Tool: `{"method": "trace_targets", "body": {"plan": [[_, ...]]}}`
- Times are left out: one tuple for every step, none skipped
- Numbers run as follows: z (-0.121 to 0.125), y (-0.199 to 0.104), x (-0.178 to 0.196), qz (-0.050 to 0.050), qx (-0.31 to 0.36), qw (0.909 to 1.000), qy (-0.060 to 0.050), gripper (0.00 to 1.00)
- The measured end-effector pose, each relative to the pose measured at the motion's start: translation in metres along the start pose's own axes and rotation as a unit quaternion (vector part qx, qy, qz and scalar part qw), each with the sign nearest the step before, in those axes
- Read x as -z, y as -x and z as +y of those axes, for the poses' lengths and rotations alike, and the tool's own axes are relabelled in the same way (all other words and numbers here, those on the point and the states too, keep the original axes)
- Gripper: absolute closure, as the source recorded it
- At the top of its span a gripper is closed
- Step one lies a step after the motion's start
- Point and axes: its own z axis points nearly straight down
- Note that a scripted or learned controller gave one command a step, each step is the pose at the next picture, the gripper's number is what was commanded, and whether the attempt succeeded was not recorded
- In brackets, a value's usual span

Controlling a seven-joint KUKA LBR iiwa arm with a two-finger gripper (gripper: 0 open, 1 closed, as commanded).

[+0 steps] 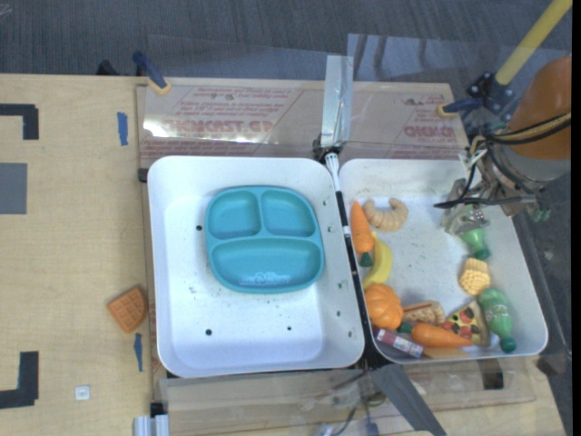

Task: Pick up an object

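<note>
My gripper (472, 211) hangs over the upper right part of the right bin (427, 243), coming in from the right under the orange wrist band. A small green toy (475, 240) sits right beneath the gripper's tip; whether they touch I cannot tell. Below it lie a yellow corn piece (474, 277) and a green bottle (497, 311). Along the bin's left side are a carrot (361, 227), a croissant (388, 213), a banana (382, 262) and an orange pumpkin (383, 305). A second carrot (441, 337) and a pizza slice (467, 318) lie at the front.
The left bin (172, 243) holds a teal divided plate (264, 239). A waffle toy (128, 308) lies on the wooden bench to the left of the bins. A clear panel and a metal post (336, 98) stand behind the bins.
</note>
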Motion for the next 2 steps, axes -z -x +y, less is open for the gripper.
{"method": "trace_targets", "body": {"plan": [[0.000,0.000,-0.001,0.001,0.000,1.0000,0.001,0.00],[-0.001,0.029,-0.017,0.010,-0.047,0.9988,0.004,0.00]]}}
